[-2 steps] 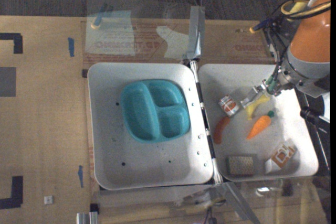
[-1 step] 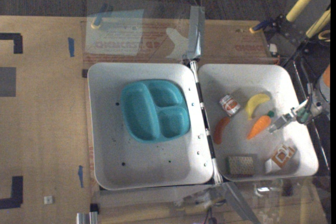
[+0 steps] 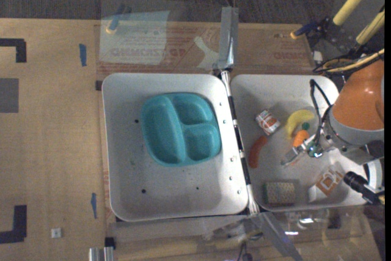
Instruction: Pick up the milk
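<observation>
Low, pincer (image 3: 297,156) hovers beside milk (image 3: 267,121).

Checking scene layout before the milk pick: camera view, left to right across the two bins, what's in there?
Teal divided plate → red sausage → small red-and-white can, brown sponge just past it nearer the front → yellow banana → gripper → brown-and-white carton.

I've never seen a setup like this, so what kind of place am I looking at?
Most likely a robotics lab bench. A robot arm reaches over two white bins; one holds a teal divided plate, the other toy food such as a banana. Tape marks and cables surround them.
</observation>
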Controlling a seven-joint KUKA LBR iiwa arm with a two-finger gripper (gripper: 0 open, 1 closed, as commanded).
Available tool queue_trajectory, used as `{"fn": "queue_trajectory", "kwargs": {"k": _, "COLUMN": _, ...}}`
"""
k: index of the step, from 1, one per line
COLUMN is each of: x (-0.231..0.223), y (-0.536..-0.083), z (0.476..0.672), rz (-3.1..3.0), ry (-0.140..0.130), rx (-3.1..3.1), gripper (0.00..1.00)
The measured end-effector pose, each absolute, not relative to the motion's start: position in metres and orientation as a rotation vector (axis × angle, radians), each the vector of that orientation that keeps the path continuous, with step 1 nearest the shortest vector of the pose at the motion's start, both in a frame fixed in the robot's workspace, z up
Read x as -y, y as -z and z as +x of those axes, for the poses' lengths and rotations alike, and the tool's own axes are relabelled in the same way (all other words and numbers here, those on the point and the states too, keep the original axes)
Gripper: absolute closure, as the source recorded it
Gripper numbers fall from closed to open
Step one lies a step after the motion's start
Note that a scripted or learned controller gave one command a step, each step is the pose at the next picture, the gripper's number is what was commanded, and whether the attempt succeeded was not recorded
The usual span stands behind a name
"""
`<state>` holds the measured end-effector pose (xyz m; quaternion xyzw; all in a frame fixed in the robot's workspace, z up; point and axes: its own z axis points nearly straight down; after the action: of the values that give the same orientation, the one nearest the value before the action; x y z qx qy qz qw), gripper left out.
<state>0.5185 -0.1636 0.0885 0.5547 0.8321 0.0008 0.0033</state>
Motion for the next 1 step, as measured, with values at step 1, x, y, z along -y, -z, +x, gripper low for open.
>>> {"fn": "queue_trajectory", "kwargs": {"k": 1, "x": 0.2062, "y": -0.1724, "z": 0.6008, "rz": 1.613, "ry": -0.001, "rx": -2.690, "gripper": 0.00}}
